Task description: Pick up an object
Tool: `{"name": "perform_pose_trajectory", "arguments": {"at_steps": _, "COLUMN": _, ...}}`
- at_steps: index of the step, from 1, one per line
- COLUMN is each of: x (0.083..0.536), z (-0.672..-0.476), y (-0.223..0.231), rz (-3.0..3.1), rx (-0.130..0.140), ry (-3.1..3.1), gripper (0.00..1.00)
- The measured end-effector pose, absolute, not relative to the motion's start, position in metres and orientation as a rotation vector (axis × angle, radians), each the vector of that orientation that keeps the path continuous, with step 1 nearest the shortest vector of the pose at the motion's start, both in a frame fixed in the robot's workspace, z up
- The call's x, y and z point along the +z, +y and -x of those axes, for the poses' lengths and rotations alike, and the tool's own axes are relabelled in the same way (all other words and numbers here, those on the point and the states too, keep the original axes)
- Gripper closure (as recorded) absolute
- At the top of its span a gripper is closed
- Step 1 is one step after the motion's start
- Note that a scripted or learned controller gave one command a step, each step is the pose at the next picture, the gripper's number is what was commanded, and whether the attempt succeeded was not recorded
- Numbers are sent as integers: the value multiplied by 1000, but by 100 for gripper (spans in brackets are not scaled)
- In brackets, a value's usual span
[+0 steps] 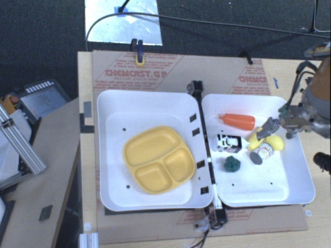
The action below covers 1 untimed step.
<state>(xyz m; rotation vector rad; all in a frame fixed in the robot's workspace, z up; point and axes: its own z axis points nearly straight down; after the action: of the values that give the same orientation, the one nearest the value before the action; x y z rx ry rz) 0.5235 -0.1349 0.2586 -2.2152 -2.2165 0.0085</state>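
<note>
Dark carpet surrounds a pale wooden table (62, 133) covered by a printed cardboard sheet (170, 68), on which two shallow white bins are set side by side. At the right bin (258, 190) the jaws (269, 125) of the grey arm (315, 107) are seen low over its upper right part, just above a yellow rounded plastic object (274, 142); whether they are open or closed cannot be told, and nothing is clearly seen between them. Touching the yellow object is a small white jar with a grey lid (262, 153). An orange carrot-shaped toy (238, 121) lies near the bin's upper wall. A black-and-white printed card (228, 142) and a dark green lumpy object (232, 163) lie toward the bin's left side. In the left bin (114, 112) a yellow three-compartment plastic tray (158, 159) rests.
</note>
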Motion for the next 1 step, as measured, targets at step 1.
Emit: {"name": "perform_pose_trajectory", "arguments": {"at_steps": 1, "x": 264, "z": -526, "y": -135, "rz": 2219, "rx": -2, "ry": -2226, "gripper": 0}}
